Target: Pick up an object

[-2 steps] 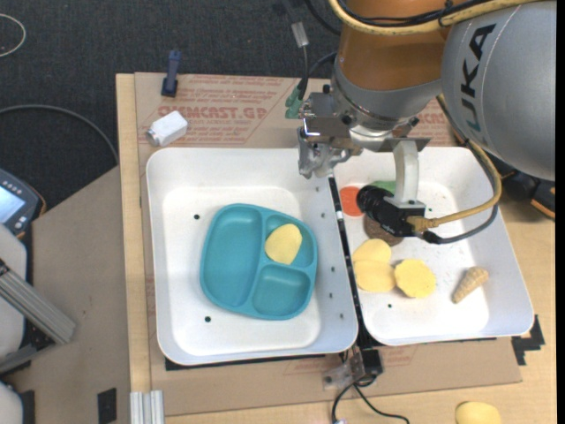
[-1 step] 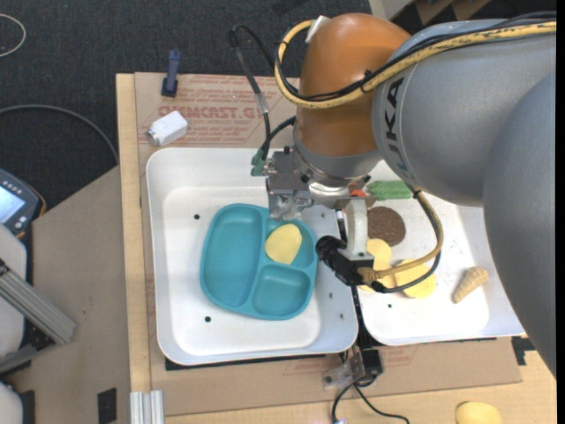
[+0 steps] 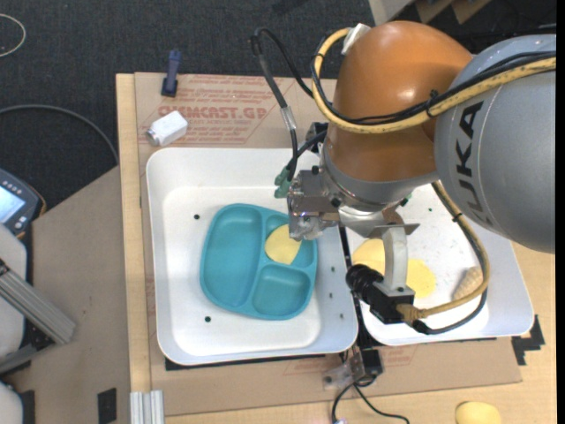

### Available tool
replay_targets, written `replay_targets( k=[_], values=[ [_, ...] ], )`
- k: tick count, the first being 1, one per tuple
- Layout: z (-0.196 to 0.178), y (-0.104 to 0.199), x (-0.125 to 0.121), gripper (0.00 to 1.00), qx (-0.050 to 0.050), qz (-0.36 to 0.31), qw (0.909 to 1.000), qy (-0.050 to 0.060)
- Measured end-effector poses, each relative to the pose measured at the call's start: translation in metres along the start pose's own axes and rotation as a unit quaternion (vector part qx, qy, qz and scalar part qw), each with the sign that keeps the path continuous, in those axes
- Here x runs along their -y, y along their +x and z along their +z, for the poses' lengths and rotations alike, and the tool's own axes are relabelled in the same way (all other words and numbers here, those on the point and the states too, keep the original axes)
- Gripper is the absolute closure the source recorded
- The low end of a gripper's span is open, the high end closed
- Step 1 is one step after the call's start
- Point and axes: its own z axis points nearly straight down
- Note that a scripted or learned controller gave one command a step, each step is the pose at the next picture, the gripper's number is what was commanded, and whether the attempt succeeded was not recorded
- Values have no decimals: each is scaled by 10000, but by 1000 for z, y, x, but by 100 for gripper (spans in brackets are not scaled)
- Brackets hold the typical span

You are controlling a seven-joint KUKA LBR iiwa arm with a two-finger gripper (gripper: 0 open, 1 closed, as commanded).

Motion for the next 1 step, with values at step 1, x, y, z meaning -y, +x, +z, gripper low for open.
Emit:
replay_targets(
  k=[1],
  values=[
    [27,1,-23,100,17,17,10000,27]
  ],
)
